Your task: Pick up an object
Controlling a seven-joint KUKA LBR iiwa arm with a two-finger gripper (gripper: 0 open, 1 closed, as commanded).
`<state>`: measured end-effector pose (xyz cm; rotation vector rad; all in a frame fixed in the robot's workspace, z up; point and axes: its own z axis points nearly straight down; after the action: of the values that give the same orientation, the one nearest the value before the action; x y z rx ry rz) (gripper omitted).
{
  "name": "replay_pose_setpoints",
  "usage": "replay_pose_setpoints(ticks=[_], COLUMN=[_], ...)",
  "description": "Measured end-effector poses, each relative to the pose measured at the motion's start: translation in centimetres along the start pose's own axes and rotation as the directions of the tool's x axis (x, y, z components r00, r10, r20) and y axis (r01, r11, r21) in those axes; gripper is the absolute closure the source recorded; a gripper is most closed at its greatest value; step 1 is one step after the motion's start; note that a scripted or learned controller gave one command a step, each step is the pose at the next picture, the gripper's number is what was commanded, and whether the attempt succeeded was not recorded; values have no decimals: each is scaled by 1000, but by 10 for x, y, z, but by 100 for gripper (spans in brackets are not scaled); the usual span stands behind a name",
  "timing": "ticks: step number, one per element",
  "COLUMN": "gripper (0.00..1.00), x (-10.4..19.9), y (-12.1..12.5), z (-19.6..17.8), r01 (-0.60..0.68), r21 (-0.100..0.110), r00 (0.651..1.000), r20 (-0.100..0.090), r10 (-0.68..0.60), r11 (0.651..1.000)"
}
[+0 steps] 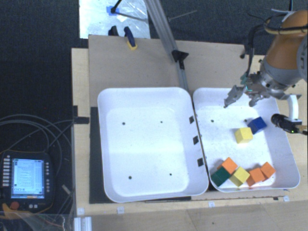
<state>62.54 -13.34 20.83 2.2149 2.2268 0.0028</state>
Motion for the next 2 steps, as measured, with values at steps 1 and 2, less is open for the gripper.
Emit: replay_pose_setpoints(ticks=[1, 2], gripper=[0, 0], x=[0, 3], y=[0, -6], z=[0, 44], r01=[0, -2], r21=[0, 4], r00=[1000, 1000], r20=[0, 1], r10=[0, 2], r11=[1000, 1000])
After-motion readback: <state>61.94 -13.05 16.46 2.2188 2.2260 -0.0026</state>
